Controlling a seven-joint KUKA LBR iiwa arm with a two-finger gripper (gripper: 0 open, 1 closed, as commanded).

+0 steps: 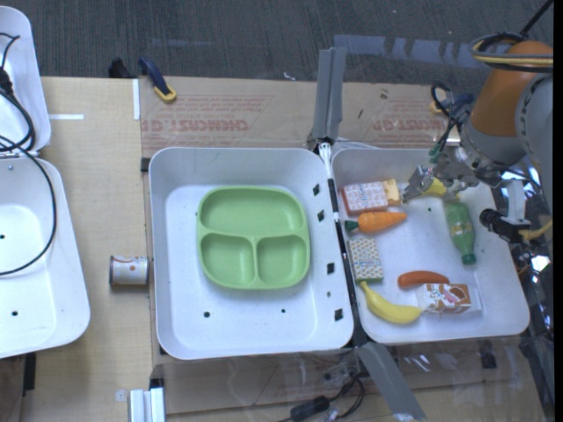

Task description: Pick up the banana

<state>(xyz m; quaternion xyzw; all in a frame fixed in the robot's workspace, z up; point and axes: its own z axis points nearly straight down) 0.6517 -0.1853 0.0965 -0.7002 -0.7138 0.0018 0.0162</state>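
Evidently the gripper (420, 185) is hovering at the right bin's (519, 310) twelve o'clock, nothing visibly between its fingers, state unclear. The banana (391, 308) is lying at six o'clock, needing a reach downward.

A light wooden bench (97, 227) is seen from above, with a sheet of brown cardboard (237, 117) laid along its far side. Beyond it, dark grey flooring (264, 16), possibly carpet, is shown. A white fixture (35, 262) with black cables (18, 130) is placed at the left edge.
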